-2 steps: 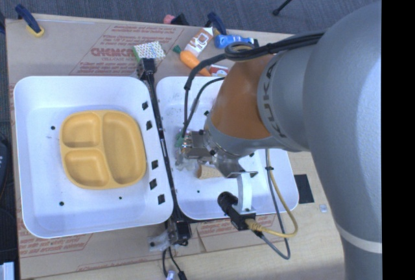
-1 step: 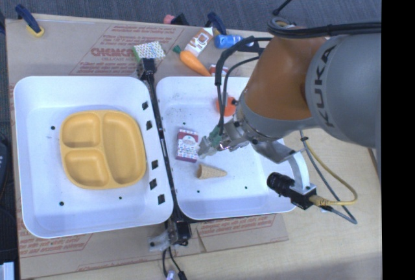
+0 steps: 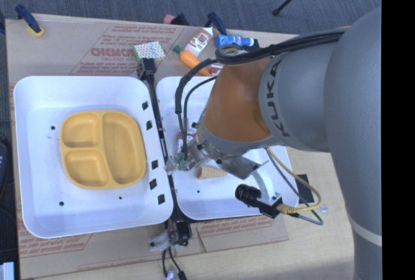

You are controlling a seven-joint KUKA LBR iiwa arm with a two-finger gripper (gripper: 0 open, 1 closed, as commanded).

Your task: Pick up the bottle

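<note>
The bottle (image 3: pixel 194 46) is orange and white with a green cap. It lies on its side at the back edge of the right bin (image 3: pixel 214 206), partly hidden by the arm. My gripper (image 3: pixel 185 159) is low over the left side of the right bin, close to the divider between the bins, and the orange wrist band covers most of it. The bottle is well behind the gripper and apart from it. A tan wedge-shaped piece (image 3: pixel 211 172) lies on the bin floor just right of the gripper.
The left bin (image 3: pixel 32 142) holds a yellow divided plate (image 3: pixel 102 148). A green patterned block (image 3: pixel 149 50) and a blue object (image 3: pixel 233 41) sit on the cardboard behind the bins. Cables and a black connector (image 3: pixel 256 199) hang over the right bin's front.
</note>
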